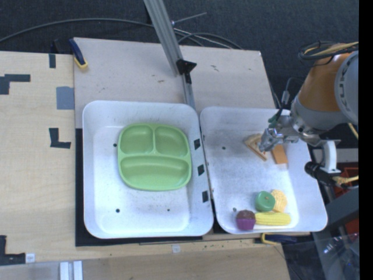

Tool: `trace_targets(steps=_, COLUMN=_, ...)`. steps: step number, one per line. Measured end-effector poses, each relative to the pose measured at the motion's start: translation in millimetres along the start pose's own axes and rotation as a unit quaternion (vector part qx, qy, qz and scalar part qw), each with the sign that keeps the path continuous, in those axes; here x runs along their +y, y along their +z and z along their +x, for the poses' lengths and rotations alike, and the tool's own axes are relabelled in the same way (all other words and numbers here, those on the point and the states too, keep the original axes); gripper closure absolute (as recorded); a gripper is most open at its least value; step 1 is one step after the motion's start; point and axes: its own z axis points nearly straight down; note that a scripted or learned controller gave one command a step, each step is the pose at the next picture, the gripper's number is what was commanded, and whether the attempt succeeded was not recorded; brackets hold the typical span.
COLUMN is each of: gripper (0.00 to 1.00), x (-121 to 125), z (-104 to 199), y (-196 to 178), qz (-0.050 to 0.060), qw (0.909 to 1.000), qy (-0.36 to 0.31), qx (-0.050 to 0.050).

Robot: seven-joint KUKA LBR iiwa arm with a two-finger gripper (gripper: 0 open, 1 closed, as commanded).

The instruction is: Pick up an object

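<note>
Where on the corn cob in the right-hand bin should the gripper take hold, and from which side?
Probably from above, fingers closing across the middle of the corn cob. It lies flat, long axis left-right, close to the right bin's near wall, with the purple toy at its left end, so the ends are crowded.

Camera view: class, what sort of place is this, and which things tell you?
Probably a robotics lab bench: a robot arm reaches over two white bins holding toy food, with loose cables behind.

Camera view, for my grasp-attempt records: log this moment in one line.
gripper over right bin | at tan piece | orange piece beside | green plate in left bin
</note>
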Motion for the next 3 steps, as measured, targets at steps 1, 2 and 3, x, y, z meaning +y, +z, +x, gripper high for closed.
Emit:
trace_targets(steps=1, gripper=1.0, x=7, z=4, y=-61, qz=-0.001, qw=1.0, qy=-0.001, qx=0.0)
trace_targets(steps=2, gripper=1.0, x=9, z=4, y=-115, qz=0.0, qw=1.0, qy=-0.001, qx=0.0)
trace_targets(steps=3, gripper=1.0, x=-1, z=49, y=-115, qz=0.002, qw=1.0, qy=-0.002, qx=0.001)
